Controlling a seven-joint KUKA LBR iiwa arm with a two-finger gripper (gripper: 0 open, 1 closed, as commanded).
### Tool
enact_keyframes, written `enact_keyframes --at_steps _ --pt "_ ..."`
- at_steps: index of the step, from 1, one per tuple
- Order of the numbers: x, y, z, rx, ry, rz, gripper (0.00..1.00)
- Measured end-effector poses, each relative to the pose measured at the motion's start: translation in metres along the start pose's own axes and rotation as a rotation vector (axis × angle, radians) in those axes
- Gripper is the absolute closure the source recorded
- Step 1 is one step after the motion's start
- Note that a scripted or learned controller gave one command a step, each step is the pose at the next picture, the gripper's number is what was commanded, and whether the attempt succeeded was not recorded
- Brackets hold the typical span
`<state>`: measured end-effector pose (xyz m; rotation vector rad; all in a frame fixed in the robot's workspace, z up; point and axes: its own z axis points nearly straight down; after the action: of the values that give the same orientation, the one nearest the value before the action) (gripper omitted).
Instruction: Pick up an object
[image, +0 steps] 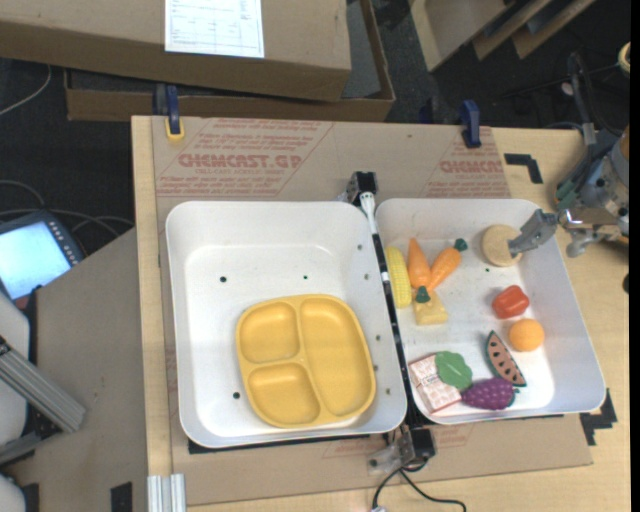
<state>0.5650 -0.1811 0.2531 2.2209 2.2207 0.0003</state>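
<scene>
My end effector (530, 232) hangs at the far right of the scene, over the far right corner of the right bin (575, 375), just beside a round tan object (496, 244); whether it is wide or narrow I cannot tell from this slant, and I see nothing caught in it. So I judge the pick not yet done: everything lies in the bin, and the closing, the grip and the lift all remain. The candidates sit in the right bin: the tan round piece at the far end, two carrots (432, 266) and a corn cob (398, 277) near the divider, a yellow cheese wedge (431, 311) just nearer, a red pepper (510, 300) and an orange (526, 334) on the right side, a watermelon slice (505, 359) below them, and purple grapes (489, 394) beside a green leaf (452, 369) on a small printed box (428, 384) at the near end. The left bin (200, 300) carries a yellow divided tray (305, 360). Both bins rest on a brown board (250, 160) printed with red lettering and clamped at the far edge to the pale counter (600, 470). Beyond it stands a cardboard box (180, 40), and a lit screen (35, 255) glows at the left.
</scene>
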Motion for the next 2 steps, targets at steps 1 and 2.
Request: enact_keyframes --at_steps 1,2 --pt "0.01 0.0 0.176 0.007 0.004 0.0 0.0" --pt "0.054 -0.04 0.169 0.007 0.004 -0.001 0.0"
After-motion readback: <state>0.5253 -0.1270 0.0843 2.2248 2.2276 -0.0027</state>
